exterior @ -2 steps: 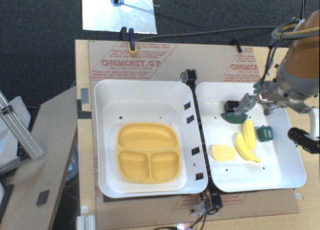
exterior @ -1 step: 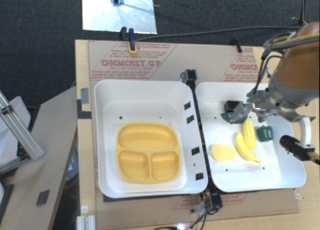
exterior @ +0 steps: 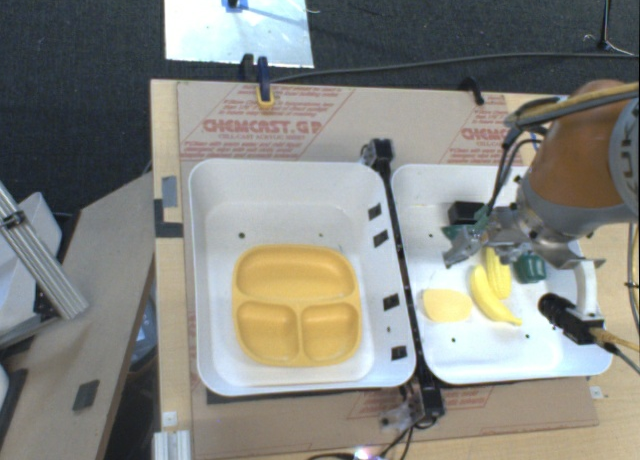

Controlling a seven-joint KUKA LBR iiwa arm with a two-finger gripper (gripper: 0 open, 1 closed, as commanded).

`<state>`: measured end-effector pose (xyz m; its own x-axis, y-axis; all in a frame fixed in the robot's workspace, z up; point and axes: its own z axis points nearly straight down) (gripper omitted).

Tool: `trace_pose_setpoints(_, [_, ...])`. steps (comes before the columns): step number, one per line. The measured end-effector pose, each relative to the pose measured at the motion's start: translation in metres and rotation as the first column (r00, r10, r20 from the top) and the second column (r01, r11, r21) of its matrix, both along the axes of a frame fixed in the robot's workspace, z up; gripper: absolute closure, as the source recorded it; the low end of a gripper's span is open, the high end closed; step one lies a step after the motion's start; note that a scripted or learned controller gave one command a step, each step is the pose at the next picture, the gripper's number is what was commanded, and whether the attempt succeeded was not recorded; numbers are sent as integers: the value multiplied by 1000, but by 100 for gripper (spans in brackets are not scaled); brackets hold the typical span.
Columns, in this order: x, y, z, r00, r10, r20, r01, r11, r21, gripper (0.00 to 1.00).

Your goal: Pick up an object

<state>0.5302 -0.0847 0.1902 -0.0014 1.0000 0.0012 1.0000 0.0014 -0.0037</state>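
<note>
In the right bin (exterior: pixel 520 363) lies a yellow banana (exterior: pixel 493 293), pointing toward the front right. A flat pale yellow oval piece (exterior: pixel 447 305) lies just left of it. My gripper (exterior: pixel 463 246) hangs low over the bin's left middle, just above and left of the banana's upper end. A small black block (exterior: pixel 465 213) sits right behind the gripper. A small dark green thing (exterior: pixel 528 268) shows under the wrist, right of the banana. Nothing can be seen held in the gripper.
The left bin (exterior: pixel 215 248) holds a yellow three-compartment plate (exterior: pixel 296 304). A ridge with black clips (exterior: pixel 389 248) divides the two bins. The grey and orange arm (exterior: pixel 580 168) covers the right bin's back right corner.
</note>
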Motion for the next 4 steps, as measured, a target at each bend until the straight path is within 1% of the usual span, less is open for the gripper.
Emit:
trace_pose_setpoints(1, [-6,-4,-45,1000,-1,-1,1,1000,0,0])
trace_pose_setpoints(2, [-4,-4,-31,1000,0,7,0,1000,-2,100])
trace_pose_setpoints(3, [-1,-5,33,1000,3,12,-3,1000,-2,100])
trace_pose_setpoints(4, [0,-5,53,1000,3,8,-3,1000,-2,100])
